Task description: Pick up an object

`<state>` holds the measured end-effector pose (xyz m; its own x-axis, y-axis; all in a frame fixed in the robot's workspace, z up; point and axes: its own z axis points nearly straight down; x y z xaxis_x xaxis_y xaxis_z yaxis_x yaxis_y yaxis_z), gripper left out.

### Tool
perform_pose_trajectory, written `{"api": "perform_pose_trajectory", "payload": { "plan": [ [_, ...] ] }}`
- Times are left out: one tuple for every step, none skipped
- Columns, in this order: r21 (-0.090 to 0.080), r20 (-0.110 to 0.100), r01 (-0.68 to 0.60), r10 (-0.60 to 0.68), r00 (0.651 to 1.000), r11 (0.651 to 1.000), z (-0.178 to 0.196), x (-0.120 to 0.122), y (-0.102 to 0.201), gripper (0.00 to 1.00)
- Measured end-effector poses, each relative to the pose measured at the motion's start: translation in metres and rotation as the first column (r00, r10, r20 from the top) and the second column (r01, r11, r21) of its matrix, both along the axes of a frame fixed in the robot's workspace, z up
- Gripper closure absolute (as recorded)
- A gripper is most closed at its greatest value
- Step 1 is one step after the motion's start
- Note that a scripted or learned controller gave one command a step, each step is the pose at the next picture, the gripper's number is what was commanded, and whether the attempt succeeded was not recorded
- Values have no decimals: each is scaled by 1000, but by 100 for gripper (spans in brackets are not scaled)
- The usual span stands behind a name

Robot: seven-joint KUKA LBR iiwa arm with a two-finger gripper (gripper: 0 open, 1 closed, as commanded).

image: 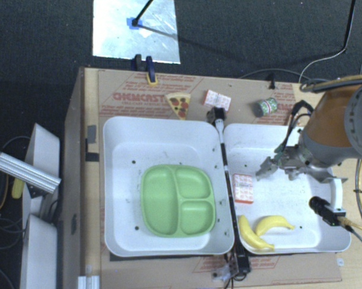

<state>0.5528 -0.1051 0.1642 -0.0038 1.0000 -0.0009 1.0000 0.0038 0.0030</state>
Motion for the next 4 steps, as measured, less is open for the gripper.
{"api": "perform_pose_trajectory", "payload": {
  "plan": [
    [0,-3,3,-3,1000,1000,-38,-32,-44,0],
    [1,-2,3,-3,1000,1000,-80,-66,-16,0],
    [-1,1,1,-1,1000,1000,-32,15,-73,0],
    [-1,1,2,-2,1000,1000,48,-65,-81,0]
  ]
}}
